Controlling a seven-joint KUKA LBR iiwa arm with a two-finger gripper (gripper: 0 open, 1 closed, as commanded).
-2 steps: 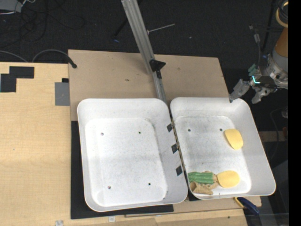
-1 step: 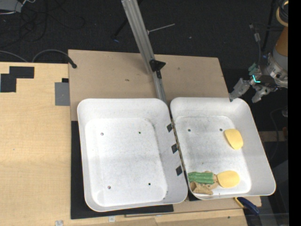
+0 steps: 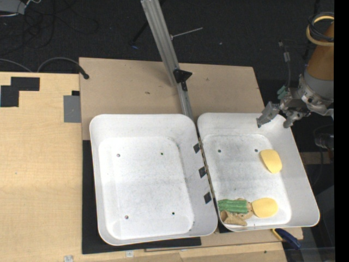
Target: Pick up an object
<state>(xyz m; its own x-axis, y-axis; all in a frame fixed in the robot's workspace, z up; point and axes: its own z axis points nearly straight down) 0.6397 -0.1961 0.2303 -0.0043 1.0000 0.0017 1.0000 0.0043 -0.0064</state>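
Note:
The right bin (image 3: pixel 240 125) holds a pale yellow oval piece (image 3: pixel 270 160) near its right side. Along its front edge lie a second yellow piece (image 3: pixel 264 207), a green toy (image 3: pixel 233 205) and a tan object (image 3: pixel 235 218) partly under the green one. My gripper (image 3: pixel 276 117) hangs over the back right corner of this bin, above and behind the oval piece. Its two fingers stand spread apart with nothing between them.
The left bin (image 3: pixel 143 176) sits beside the right one, joined by black clips (image 3: pixel 203 171). A slanted metal rail (image 3: pixel 166 51) rises behind the bins. Tan board surrounds the bins, and a wooden bench top lies to the left.

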